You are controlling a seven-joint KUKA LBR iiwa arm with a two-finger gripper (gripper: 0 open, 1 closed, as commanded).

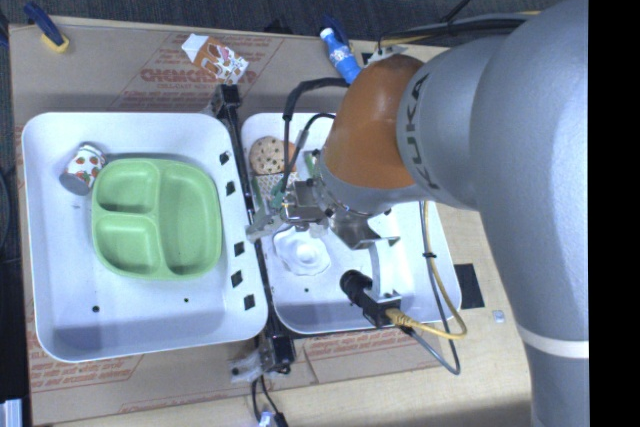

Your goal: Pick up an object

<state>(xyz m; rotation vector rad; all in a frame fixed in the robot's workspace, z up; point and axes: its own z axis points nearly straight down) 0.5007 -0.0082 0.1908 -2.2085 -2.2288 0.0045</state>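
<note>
Here, two shallow white bins sit side by side on a brown worktop (150, 80). The left bin (45, 245) holds a green divided plate (157, 216), with a small patterned cup (83, 166) lying at its upper left corner. The right bin (330, 315) holds a round speckled cookie-like object (266, 154) near its top edge and a clear object (302, 253) lower down. The grey arm (500, 165) covers much of this bin; its claw (290, 215) sits just above the clear object, though whether it is spread or closed cannot be made out.

Cardboard-covered bench (150, 80) bears 2 white bins: left (40, 245), right (430, 265).
</note>
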